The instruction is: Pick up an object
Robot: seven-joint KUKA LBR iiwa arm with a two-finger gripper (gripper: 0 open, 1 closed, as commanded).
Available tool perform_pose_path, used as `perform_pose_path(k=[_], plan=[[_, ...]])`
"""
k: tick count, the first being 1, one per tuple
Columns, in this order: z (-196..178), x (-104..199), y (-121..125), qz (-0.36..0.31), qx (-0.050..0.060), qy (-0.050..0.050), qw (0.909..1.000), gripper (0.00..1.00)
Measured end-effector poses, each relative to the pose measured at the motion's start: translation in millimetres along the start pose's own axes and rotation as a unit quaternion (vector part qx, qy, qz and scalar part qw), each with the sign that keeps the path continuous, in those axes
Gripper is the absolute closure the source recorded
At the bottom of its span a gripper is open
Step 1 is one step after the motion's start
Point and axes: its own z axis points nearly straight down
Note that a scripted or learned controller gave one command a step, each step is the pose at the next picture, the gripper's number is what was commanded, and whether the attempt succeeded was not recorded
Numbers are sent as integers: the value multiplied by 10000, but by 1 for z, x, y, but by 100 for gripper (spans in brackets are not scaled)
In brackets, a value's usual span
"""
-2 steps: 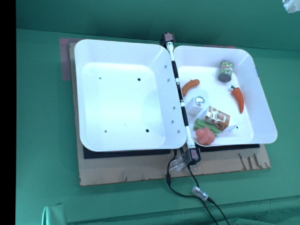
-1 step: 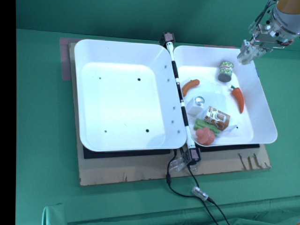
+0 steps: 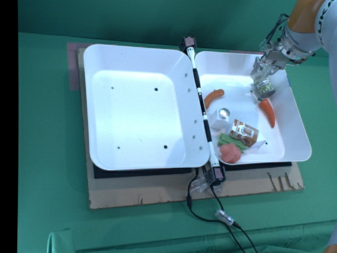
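**Ana:** Gripper [image 3: 261, 84] is hanging over the far right part of the right bin [image 3: 295, 141], and a small greenish jar-like object [image 3: 265, 88] is sitting right at its tip. I cannot tell how the tip is set, nor whether the object is truly caught or just lying under it.

**Ben:** So the jar-like object is lying toward the far right of that bin, just beyond the orange carrot-shaped piece [image 3: 268, 112]?

**Ana:** Yes, near it but apart. Farther left an orange sausage-shaped piece [image 3: 214, 96] is lying, and nearer to us a white cup [image 3: 221, 117], a brown carton [image 3: 244, 132], something green [image 3: 229, 140] and a pinkish round piece [image 3: 230, 152] are crowding together. The left bin [image 3: 100, 141] is sitting beside, across the divider [image 3: 200, 96].

**Ben:** Which step, then?

**Ana:** I am judging it as the grasp itself, at or just after contact. Next it is calling for a straight lift, slow enough to show whether the object is rising with the arm, and clear of the bin's right wall and the carrot-shaped piece.
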Motion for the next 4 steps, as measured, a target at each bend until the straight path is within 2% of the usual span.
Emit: perform_pose_path(k=[1, 2, 3, 4], plan=[[42, 0, 15, 1, 13, 1, 10000, 100], [-46, -1, -16, 7, 0, -5, 10000, 100], [42, 51, -2, 4, 1, -1, 10000, 100], [42, 51, -2, 2, 3, 1, 10000, 0]])
